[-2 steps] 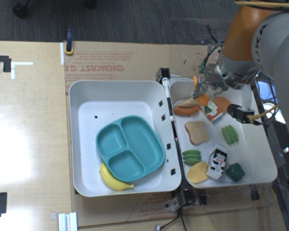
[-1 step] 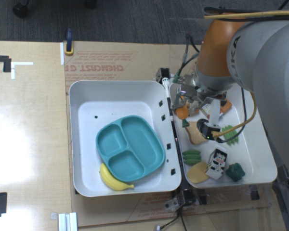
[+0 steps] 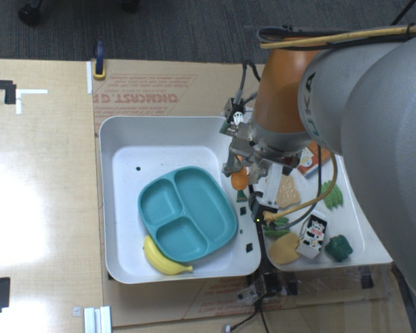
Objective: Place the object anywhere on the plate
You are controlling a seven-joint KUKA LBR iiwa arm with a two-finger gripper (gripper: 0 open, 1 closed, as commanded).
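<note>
On the left lies a bare stretch of pale wooden bench [image 3: 41,186], and a sheet of brown cardboard [image 3: 145,92] with red print sits under the bins. The left bin [image 3: 118,134] holds a teal plate [image 3: 187,214] with three compartments, lying at a slant in the middle of the bin. A yellow banana [image 3: 163,259] lies on the bin floor just beside the plate's near-left edge, touching or almost touching its rim. Over the wall between the two bins hangs the gripper [image 3: 241,175], below the arm's orange band [image 3: 284,92] and the grey arm [image 3: 374,130] that reaches in from the right. A small orange object [image 3: 240,180] sits right at the gripper's tip, above the dividing wall and just past the plate's right edge; it looks to be between the fingers, though whether they are clamped on it or apart I cannot tell. The right bin [image 3: 374,252] holds a scatter of small things: a tan triangular piece [image 3: 287,191] near the gripper, a tan rounded piece [image 3: 284,248] at the near edge, a small black-and-white box [image 3: 312,236] beside it, a dark green lump [image 3: 338,248] further right, and a light green leafy piece [image 3: 331,196] above that.
</note>
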